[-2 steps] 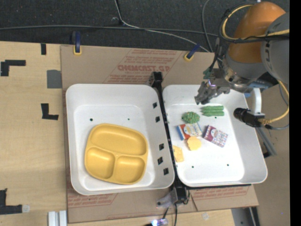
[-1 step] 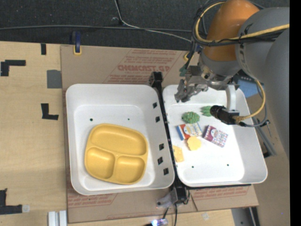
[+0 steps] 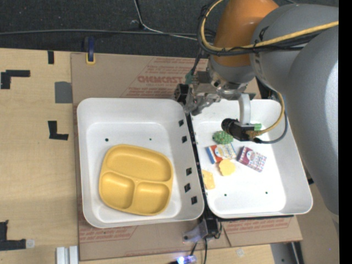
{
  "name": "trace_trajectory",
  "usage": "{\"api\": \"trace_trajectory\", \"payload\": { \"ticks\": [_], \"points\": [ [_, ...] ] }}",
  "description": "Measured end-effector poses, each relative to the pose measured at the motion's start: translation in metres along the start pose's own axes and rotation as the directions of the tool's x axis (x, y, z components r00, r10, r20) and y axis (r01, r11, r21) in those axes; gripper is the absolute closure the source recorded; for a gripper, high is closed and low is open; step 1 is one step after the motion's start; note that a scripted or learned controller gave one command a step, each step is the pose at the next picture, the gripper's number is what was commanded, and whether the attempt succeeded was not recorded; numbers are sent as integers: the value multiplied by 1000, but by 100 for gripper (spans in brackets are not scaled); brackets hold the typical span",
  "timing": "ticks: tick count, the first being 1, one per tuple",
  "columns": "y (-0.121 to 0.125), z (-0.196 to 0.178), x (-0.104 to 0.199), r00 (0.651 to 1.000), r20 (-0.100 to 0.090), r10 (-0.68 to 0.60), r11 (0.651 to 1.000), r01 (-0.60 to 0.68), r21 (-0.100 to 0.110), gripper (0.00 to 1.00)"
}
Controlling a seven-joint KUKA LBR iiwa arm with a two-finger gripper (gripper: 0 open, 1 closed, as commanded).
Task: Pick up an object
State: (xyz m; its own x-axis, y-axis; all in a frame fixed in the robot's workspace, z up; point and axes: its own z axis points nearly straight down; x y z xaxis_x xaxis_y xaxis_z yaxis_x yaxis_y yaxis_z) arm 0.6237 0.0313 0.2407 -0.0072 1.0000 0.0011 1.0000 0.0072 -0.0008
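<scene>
The grey arm (image 3: 297, 54) reaches in from the right, wrist bent downward.

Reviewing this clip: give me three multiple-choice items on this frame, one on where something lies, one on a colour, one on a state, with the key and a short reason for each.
1. Where does the divided tray lie?
A. in the left bin
B. in the right bin
C. on the cardboard outside both bins

2. What colour is that tray?
A. blue
B. yellow
C. red

3. How does the tray lie?
A. upside down
B. standing on edge
C. flat, compartments facing up

Key: 1 A, it sits inside the left bin, apart from the small items in the right bin. 2 B, its whole surface is yellow. 3 C, its three hollows are open to the camera.
</scene>
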Motion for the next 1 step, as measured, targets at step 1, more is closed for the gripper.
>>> {"api": "trace_trajectory", "payload": {
  "ticks": [1],
  "points": [
    [5,-2,52,1000,0,1,1000,-1,0,100]
  ]
}}
